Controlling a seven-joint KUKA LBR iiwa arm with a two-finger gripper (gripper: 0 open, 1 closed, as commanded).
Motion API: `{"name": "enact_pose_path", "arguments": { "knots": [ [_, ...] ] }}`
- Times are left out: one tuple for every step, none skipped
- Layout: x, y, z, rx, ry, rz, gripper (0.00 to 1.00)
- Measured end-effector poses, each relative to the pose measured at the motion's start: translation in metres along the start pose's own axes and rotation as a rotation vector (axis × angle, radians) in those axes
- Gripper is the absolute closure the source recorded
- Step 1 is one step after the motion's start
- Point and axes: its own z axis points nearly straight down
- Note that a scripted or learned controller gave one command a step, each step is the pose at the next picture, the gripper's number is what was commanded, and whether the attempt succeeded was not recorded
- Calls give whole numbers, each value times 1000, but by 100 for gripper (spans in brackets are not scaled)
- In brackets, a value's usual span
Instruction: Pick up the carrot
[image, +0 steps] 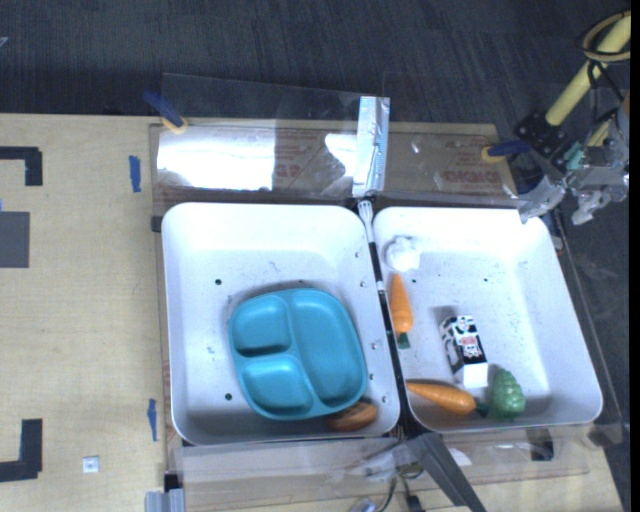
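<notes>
Honestly the wrong carrot could easily be getting grabbed, since one carrot (400, 305) is being crowded against the bin wall (378, 300) while another carrot (441, 396) is being hemmed in by the green veggie (505, 393), and the jaws' state can't be told.

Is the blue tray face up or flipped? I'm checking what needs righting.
Face up: the blue tray in the left bin shows its three hollow compartments, open side up, lying flat.

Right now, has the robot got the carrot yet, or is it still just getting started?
It looks like it has barely begun. Nothing looks done: one carrot lies by the right bin's left wall and another carrot lies along its front wall beside the green toy. The gripper sits off the bin's far right corner, away from both. Left to do: reach in, close on a carrot, lift it.
</notes>
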Motion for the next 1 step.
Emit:
{"name": "enact_pose_path", "arguments": {
  "knots": [
    [21,-4,152,-5,-1,37,0]
  ]
}}
